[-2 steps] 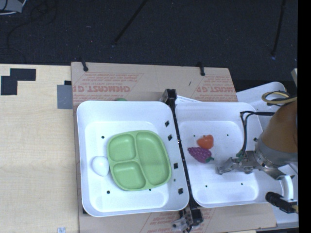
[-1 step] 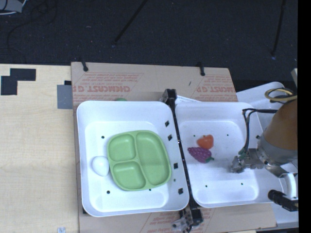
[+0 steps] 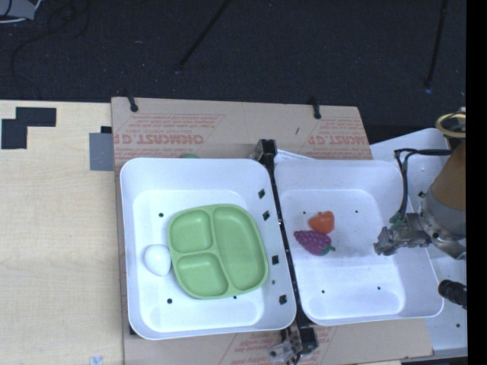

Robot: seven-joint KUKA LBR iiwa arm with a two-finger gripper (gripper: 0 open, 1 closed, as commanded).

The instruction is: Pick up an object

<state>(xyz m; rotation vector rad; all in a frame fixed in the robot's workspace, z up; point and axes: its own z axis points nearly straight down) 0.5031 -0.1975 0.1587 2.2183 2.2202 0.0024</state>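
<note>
pincer [image 3: 386, 243] hovering by the right bin's [image 3: 346, 310] right edge, can't tell its state, toy pepper [image 3: 323, 221] and grapes [image 3: 313, 241] mid-bin, green plate [image 3: 218, 250] plus egg [image 3: 157, 260] in left bin [image 3: 144, 196]

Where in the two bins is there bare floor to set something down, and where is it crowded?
Right bin: the front floor, below the purple grapes and orange pepper, is bare, and so is the strip behind them. The gripper crowds the right wall. Left bin: the green tray and white egg fill most of it, leaving narrow margins.
</note>
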